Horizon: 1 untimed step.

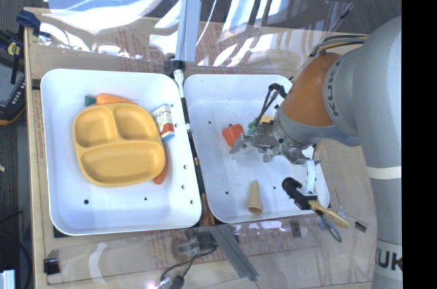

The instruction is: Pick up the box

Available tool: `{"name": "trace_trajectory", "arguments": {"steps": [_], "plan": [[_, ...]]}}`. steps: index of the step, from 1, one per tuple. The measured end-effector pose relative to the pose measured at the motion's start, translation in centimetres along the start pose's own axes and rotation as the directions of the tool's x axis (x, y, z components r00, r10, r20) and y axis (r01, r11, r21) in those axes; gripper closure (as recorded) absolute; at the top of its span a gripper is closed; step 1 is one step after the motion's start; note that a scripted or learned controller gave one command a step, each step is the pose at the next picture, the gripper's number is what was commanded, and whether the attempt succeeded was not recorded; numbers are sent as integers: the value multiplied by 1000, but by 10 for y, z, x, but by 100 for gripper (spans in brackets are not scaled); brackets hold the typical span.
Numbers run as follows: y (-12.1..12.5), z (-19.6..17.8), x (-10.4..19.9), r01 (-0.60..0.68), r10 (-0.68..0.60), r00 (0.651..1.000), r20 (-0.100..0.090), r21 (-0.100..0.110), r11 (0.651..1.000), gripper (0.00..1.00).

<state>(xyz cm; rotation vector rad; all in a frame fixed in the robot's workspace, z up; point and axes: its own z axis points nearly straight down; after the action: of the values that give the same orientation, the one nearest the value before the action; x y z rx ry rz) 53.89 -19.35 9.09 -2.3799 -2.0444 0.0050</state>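
Box (163, 121) way off to left of my claw (247, 142), over divider in other bin, wedged against yellow tray (119, 144), long axis slanting. Claw state: can't tell.

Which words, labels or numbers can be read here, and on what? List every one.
"KU": large grey letters on the arm's base at the lower right, cut off by the frame edge.
Small box beside the yellow tray in the left bin: it bears red and blue print, too small and blurred to read.
Nothing else legible.
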Motion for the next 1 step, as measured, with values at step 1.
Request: {"name": "trace_trajectory", "arguments": {"steps": [1], "plan": [[27,-45,-4,152,-152,988,1,-4,988,0]]}}
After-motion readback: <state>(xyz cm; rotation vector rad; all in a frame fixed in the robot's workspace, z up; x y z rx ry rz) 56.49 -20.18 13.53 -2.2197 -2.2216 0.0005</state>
